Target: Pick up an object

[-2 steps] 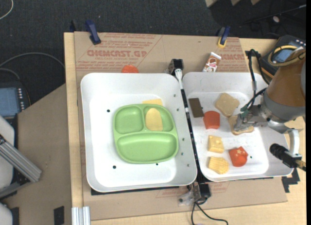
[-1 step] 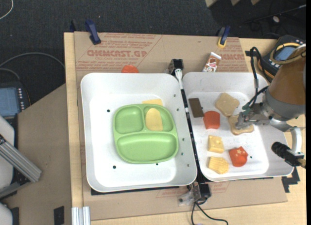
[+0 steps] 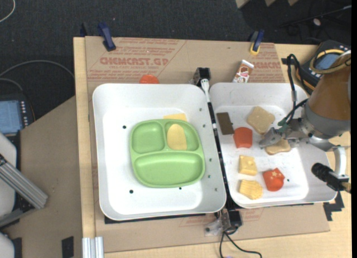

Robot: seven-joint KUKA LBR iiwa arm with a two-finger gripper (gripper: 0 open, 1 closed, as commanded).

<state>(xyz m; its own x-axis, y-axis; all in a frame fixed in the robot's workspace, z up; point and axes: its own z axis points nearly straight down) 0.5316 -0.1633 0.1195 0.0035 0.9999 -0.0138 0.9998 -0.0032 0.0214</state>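
Observation:
The right bin [image 3: 295,194] holds several small objects: a tan bread-like lump [image 3: 260,119], a dark brown rectangle [image 3: 225,122], a red cylinder [image 3: 242,137], a yellow block [image 3: 247,165], a ridged yellow piece [image 3: 250,189] and a red strawberry-like item [image 3: 273,179]. A flat tan slice [image 3: 281,149] lies right of the red cylinder. My gripper [image 3: 274,138] reaches in from the right and sits low, directly over the slice's upper left edge, just below the tan lump. The wrist hides part of the slice.
The left bin [image 3: 109,140] holds a green divided plate [image 3: 166,168] with a yellow piece [image 3: 177,137] in its top right compartment and another yellow piece [image 3: 175,117] behind it. A small carton [image 3: 243,72] and blue clamps [image 3: 106,35] sit on the board behind the bins.

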